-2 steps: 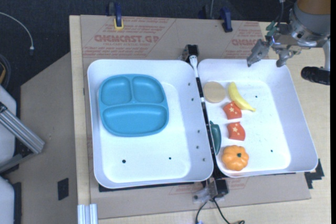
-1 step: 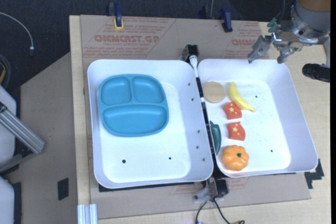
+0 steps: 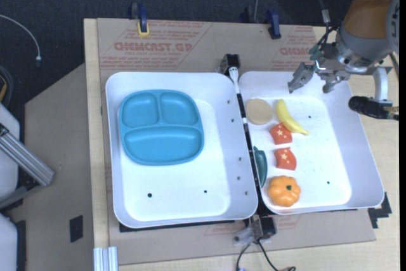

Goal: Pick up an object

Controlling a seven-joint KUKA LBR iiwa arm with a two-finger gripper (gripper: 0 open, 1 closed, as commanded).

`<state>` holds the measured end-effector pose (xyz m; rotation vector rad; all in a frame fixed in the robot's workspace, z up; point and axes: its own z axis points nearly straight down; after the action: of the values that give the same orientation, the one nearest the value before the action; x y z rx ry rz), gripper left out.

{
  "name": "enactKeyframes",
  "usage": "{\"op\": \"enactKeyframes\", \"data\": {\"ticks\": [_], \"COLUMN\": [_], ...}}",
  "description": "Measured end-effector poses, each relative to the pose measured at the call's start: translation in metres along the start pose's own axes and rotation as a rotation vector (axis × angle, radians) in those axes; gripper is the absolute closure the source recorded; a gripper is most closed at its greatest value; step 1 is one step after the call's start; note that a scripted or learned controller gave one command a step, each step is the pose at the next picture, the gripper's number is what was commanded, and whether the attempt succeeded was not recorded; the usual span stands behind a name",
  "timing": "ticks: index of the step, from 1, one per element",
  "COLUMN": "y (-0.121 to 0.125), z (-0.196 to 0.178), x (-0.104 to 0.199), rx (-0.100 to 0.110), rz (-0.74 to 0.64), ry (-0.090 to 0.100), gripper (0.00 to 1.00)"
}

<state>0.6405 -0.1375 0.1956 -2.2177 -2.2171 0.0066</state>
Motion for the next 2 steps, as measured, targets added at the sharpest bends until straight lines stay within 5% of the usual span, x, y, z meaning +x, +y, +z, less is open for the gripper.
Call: {"op": "enactKeyframes", "data": {"ticks": [2], "y": [0.007], "z": [0.107], "x": [-0.007], "rx": [-0.003], "rz": [-0.001], "ry": [0.000], "gripper": [0.00]}}
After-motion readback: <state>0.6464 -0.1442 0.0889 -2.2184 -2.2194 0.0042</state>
